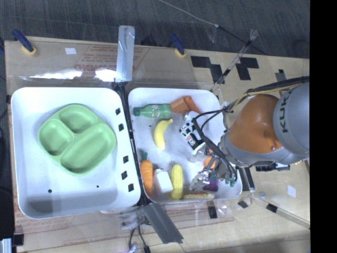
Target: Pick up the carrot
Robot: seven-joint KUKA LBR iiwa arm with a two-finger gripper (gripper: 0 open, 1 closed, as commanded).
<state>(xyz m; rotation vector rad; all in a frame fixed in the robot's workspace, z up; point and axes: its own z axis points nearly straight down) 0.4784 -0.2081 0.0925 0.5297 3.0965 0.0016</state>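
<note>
The carrot [146, 176], orange with a green top, lies along the left wall of the right bin [174, 93], near its front corner. A white block [163, 182] and a yellow corn cob [177, 182] lie just to its right. My gripper [203, 179] hangs low over the bin's front right part, right of the corn and well apart from the carrot. A purple item [211, 184] sits directly beside the gripper.
The right bin also holds a green bottle [152, 110], an orange-brown item [184, 105] at the back and a banana [161, 133] in the middle. The left bin [31, 194] holds a green divided plate [77, 137].
</note>
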